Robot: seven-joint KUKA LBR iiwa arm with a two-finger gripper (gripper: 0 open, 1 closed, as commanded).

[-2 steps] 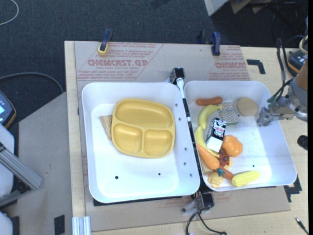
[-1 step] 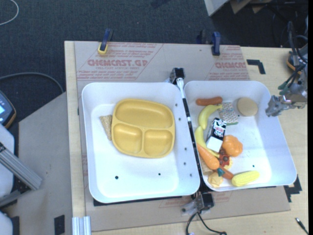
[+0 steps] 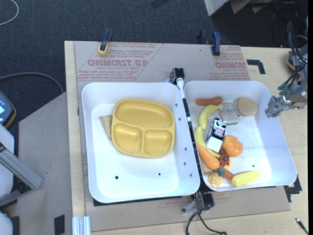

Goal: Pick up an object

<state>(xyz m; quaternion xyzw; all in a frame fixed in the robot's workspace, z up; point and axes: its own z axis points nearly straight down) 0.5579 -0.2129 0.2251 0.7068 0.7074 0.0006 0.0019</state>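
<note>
We see the end effector (image 3: 275, 106) at the right rim of the right bin (image 3: 274, 131), hanging over that rim with the grey arm (image 3: 298, 80) running up and off to the right behind it. Whether its fingers are apart or together we cannot tell at this size and angle, and nothing shows between them. The things to pick lie to its left, inside the right bin: nearest is a round tan disc (image 3: 247, 106), just beside the end effector, and past it a speckled packet (image 3: 228, 113), a red sausage (image 3: 209, 101) and a banana (image 3: 206, 115). Lower left of the end effector sit a black-and-white carton (image 3: 216, 133), an orange fruit (image 3: 232, 145), a carrot (image 3: 208, 156) and, lowest, a corn cob (image 3: 245, 178) near the bin's front wall. These toys crowd the bin's left half, many touching one another, while the white floor directly below the end effector is bare. Far to its left, across the divider, the left bin (image 3: 98, 170) holds a yellow sectioned tray (image 3: 143, 128) with a tan cracker (image 3: 106, 125) tucked under its left edge. Both bins rest on the cardboard-covered worktop (image 3: 146, 62).
</note>
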